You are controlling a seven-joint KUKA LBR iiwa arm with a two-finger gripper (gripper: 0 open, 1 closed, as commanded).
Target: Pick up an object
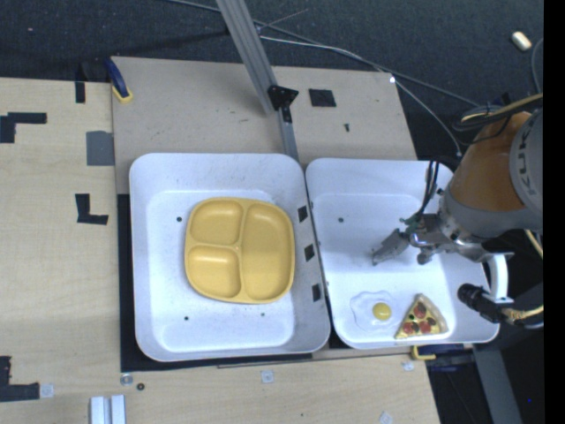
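Gripper: the grey two-finger gripper (388,249) is seen low over the bare floor of the right shallow white bin (353,184); whether it is spread or closed cannot be told, and nothing is seen held.
Targets: 2 candidates are placed along that bin's front edge, a flat white-and-yellow fried-egg toy (374,309) and, just beside it, a triangular pizza-slice toy with red topping (422,317); both lie apart from the gripper.
Risk: a descent from here is judged likely to meet bare plastic, since neither toy is under the tip.
Risk 2: both toys lie flat near the bin wall, so a slip or a nudge into the corner is feared.
Left bin: a yellow 3-compartment plastic plate (239,249) is seen in the left white bin (159,325), well apart.
Hidden: the wrist is cut off at the right; the gripper tip is blurred.
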